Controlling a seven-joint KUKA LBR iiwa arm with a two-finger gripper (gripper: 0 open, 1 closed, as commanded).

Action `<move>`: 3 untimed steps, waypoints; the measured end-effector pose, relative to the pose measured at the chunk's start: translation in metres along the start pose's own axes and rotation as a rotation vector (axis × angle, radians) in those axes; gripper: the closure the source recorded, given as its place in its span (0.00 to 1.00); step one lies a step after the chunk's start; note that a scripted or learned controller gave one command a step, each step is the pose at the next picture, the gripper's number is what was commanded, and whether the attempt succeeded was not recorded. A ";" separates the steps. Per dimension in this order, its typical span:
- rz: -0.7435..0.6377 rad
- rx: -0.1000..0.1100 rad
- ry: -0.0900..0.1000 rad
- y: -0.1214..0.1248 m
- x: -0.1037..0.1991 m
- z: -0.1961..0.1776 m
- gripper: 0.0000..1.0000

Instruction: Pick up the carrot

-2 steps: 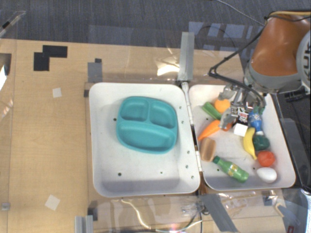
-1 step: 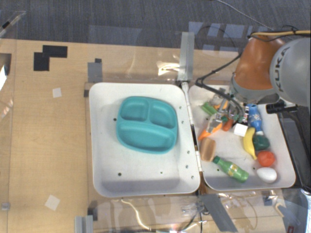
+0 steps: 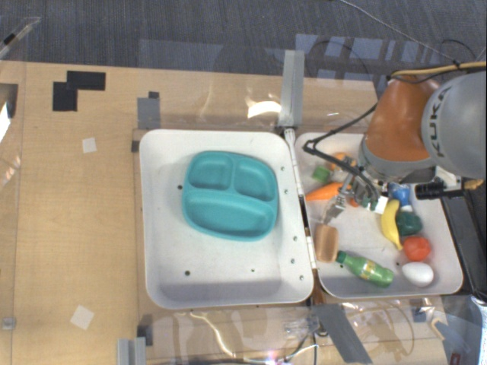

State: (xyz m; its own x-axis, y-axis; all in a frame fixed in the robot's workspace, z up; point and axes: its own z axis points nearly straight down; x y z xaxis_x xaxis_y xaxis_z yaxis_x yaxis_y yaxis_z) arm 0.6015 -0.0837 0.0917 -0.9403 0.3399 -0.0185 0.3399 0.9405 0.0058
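The orange carrot [image 3: 323, 192] lies in the left part of the right bin [image 3: 449, 280], pointing toward the divider between the bins. My gripper [image 3: 344, 198] hangs low over that bin, just right of the carrot's thick end and very close to it. From this view I cannot tell whether it touches the carrot. The grey arm with its orange band [image 3: 396, 124] reaches in from the right and hides the bin's back part.
The left bin [image 3: 163, 280] bears a teal divided plate [image 3: 230, 194]. Around the carrot lie a green piece [image 3: 320, 173], a brown bread slice [image 3: 326, 242], a green bottle [image 3: 367, 269], a banana [image 3: 390, 222], a red tomato [image 3: 416, 248] and a white egg [image 3: 417, 273].
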 end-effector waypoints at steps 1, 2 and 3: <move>0.142 0.010 0.030 0.007 -0.056 0.004 0.00; 0.136 0.000 -0.008 0.010 -0.065 -0.014 1.00; 0.070 -0.004 0.005 0.101 0.027 -0.099 1.00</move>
